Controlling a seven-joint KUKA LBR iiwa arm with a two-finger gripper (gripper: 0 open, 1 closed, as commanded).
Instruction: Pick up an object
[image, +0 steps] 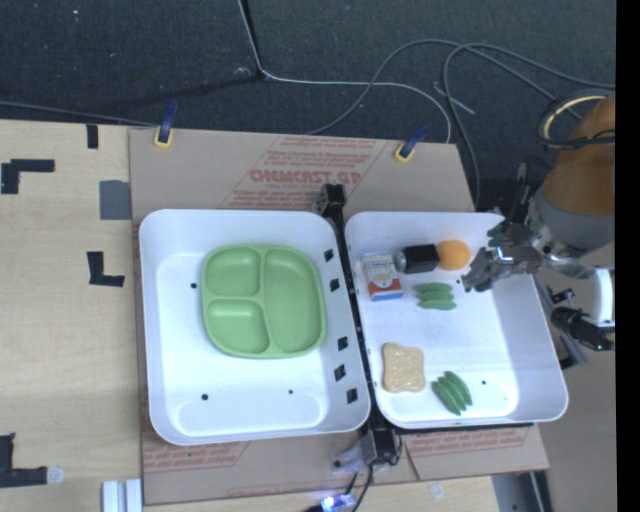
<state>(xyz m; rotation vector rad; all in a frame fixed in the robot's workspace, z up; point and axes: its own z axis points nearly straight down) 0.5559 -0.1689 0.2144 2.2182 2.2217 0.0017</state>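
The right bin holds several small objects: a small boxed carton, a black cylinder, an orange ball, a green pea pod, a slice of toast and another green pod. My gripper hangs over the upper right part of this bin, just right of the orange ball and above the bin floor. Nothing shows between its fingers.
The left bin holds a green divided plate. A black clamp strip runs between the bins. Cables lie on the dark cloth behind the bench. The arm's body stands at the right edge.
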